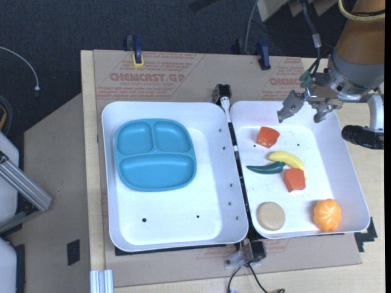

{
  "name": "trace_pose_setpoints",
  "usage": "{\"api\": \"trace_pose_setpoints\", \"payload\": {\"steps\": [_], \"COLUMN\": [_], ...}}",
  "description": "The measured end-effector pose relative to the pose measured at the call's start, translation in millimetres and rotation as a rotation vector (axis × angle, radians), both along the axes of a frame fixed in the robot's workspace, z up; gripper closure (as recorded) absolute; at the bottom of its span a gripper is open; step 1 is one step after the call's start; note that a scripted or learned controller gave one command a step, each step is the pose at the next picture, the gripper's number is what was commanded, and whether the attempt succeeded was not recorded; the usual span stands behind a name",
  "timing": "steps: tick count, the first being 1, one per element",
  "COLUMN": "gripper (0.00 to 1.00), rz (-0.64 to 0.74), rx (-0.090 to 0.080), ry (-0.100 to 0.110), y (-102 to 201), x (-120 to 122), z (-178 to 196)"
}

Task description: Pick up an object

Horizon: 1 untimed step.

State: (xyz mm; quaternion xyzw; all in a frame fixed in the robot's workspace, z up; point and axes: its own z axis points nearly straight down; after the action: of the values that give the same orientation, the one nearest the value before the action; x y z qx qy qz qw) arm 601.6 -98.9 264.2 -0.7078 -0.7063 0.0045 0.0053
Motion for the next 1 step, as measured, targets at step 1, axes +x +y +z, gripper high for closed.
{"api": "trace_pose_setpoints", "payload": {"steps": [1], "gripper": [0.0], "rz": [0.002], "rx": [-0.001], "ry": [-0.014], "y": [0.3], "x": [2.0], "z": [7.7]}}
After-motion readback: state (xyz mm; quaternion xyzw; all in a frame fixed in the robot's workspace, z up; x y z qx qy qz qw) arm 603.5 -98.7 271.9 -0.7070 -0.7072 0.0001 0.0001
